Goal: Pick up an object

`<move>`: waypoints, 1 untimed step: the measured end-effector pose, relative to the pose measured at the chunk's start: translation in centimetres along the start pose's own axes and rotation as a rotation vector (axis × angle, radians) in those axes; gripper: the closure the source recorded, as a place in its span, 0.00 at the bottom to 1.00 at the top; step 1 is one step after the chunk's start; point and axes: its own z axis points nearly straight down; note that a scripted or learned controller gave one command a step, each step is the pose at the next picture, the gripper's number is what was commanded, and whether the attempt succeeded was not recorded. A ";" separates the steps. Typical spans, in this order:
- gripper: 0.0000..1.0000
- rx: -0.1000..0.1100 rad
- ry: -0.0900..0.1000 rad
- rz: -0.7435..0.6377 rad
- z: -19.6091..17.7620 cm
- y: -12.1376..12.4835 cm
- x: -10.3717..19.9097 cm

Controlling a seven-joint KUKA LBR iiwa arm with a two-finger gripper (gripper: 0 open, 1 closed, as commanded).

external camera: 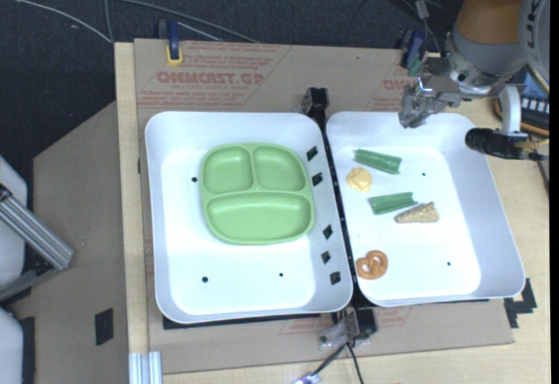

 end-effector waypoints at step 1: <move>1.00 0.001 0.001 -0.001 0.9 -0.2 4.7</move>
